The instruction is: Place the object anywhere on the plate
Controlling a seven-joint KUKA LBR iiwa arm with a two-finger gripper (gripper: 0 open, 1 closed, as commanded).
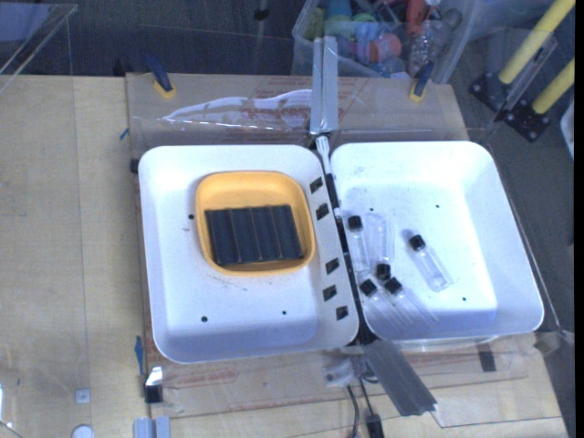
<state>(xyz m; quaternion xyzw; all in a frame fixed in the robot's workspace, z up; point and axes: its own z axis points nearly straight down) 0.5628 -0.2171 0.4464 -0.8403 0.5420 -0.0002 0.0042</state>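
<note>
**Bench and both bins: block lies on plate**

Wooden bench (64, 245) carries two white bins side by side. Nearest the camera, a grey metal bracket (401, 383) juts out below the seam between them.

Left bin (173, 327): yellow plate (208, 194) sits near its middle. The dark ribbed block (254, 235) lies flat inside the plate, filling most of its floor, long side running left to right.

Right bin (493, 199): several clear vials (429, 265) with black caps lie loose in its left half, close together, well apart from the plate.

A white divider strip (327, 245) with black squares runs between the bins.

My jaws: I cannot tell their state.

Farther back, a crumpled clear plastic sheet (246, 108) lies on the bench beyond the bins, with a blue clamp (162, 82) at its left. Farthest, a clear tote (392, 21) of colourful items stands on the floor.
</note>
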